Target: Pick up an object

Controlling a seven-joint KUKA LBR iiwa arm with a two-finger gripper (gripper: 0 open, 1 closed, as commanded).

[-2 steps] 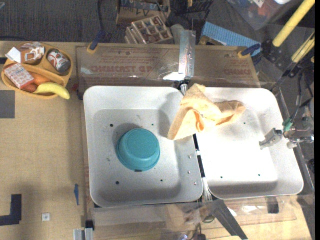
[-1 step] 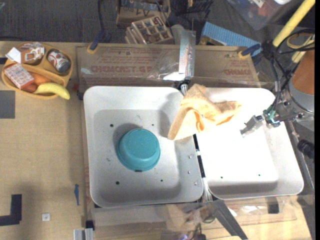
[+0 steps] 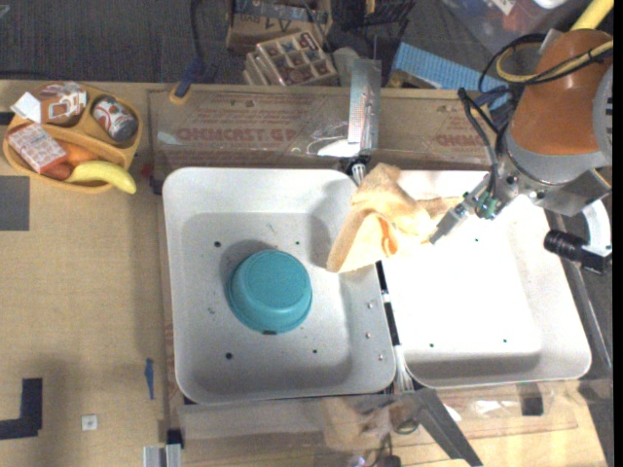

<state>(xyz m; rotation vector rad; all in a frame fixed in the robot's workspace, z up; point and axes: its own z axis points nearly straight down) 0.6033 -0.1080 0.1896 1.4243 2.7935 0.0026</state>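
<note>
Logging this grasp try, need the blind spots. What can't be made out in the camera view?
- Gripper: small and dark at the cloth's edge; open, shut or gripping cannot be told.
- Cloth: draped over the wall between the left bin and right bin; anything under it is hidden.
- Teal bowl: upside down, its inside is hidden.
- Arm: cut off by the right edge.

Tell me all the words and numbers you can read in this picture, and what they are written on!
"CHUNCAST G.P": that is roughly how the faded red print reads on the cardboard strip behind the left bin; the letters are unsure.
More red print on the cardboard behind the right bin: too blurred to read.
Labels on the food packets in the yellow tray: too small to read.
</note>
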